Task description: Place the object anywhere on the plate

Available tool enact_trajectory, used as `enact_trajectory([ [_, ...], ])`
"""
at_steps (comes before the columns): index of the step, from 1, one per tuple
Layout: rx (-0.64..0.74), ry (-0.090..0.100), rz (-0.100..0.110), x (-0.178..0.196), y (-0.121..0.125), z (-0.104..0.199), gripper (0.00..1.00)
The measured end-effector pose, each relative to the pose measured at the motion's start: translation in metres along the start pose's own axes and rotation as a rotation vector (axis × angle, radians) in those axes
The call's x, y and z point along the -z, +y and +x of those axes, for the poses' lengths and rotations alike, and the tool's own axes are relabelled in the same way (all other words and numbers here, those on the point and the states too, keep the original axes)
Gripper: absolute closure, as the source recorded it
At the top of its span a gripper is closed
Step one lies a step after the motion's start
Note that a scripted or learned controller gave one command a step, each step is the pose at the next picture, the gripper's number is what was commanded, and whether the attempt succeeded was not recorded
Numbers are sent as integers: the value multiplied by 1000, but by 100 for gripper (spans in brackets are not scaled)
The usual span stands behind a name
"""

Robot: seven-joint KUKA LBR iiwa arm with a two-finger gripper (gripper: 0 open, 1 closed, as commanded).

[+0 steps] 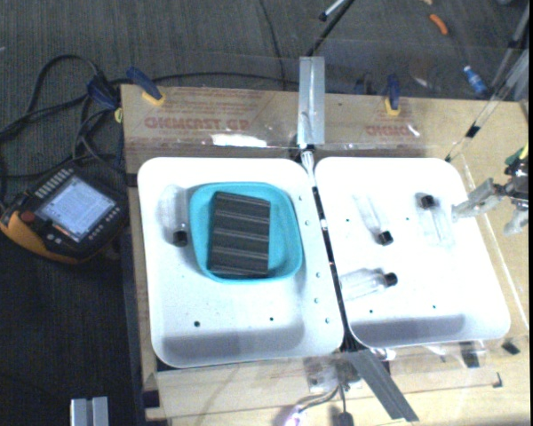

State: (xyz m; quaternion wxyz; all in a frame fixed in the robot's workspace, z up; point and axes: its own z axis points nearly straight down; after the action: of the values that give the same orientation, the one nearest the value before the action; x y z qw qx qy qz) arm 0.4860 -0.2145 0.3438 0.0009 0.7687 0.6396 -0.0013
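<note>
A blue plate (289, 238) lies in the left bin (231, 327), and a dark ridged block (240, 233) rests flat on its middle. A clear vial with a black cap (171, 216) lies just left of the plate, against its rim. Three more clear black-capped vials lie in the right bin (426, 322): one near the middle (373, 220), one toward the back right (431, 213), one toward the front (366, 282). My gripper (496, 209) hangs at the right bin's right edge, partly cut off by the frame, far from the plate and close to the back-right vial.
A metal post (312, 105) stands behind the seam between the bins. Clamps hold the cardboard back edge (249, 118). A teach pendant (67, 213) with cables lies on the floor to the left. A metal bracket (382, 389) juts out at the front.
</note>
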Motion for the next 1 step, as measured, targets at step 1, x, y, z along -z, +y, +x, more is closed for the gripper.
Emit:
enact_trajectory([
  [1, 0, 0, 0, 0, 0, 0, 0],
])
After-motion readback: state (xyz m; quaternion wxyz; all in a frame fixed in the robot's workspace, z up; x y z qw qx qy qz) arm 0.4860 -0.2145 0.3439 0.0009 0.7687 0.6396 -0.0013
